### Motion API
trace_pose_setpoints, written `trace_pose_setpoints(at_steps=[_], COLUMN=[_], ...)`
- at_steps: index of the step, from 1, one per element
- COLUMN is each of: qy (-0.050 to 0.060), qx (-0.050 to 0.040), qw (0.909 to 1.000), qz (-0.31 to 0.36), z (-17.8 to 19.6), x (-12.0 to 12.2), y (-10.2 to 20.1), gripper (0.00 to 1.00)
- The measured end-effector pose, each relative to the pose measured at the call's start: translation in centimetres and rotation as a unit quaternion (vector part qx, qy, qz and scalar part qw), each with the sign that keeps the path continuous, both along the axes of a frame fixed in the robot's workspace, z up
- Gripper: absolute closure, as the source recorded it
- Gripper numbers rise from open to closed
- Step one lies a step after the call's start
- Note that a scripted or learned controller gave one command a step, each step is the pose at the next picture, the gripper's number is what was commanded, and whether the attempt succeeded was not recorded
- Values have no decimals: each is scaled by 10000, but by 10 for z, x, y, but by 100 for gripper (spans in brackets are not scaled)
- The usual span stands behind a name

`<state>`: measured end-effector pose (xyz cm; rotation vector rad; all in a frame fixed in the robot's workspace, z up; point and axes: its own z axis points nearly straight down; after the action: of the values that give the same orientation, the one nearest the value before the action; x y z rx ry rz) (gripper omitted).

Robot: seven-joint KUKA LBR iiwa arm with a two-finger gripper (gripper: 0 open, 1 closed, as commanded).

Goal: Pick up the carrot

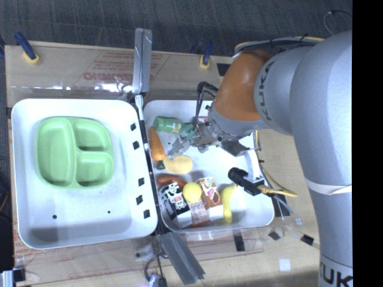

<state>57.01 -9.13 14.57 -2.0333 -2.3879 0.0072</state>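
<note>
Carrot [156, 146] lies along the right bin's [263, 217] left wall, just beside a pale lemon-like piece [178, 164]. Looks like a light, stiff, smooth plastic toy; best pinched across its middle. My hand [187, 139] hovers close; finger spread unreadable.

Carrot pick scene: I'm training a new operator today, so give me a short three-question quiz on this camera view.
1. True or false: the carrot lies in the same bin as the green divided plate.
2. Which wall of the right bin is the carrot nearest: A left, B right, C bottom?
3. Fill in: the pale yellow piece just right of the carrot's lower end lies below the ____.

Key: 1 false; 2 A; 3 gripper.
</note>
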Motion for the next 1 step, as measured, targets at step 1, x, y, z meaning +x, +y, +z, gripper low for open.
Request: trace_pose_setpoints(at_steps=[1], qy=[-8], qx=[-12], qw=[9726], qz=[-2324], z=[-57], x=[33], y=[-14], gripper=[0])
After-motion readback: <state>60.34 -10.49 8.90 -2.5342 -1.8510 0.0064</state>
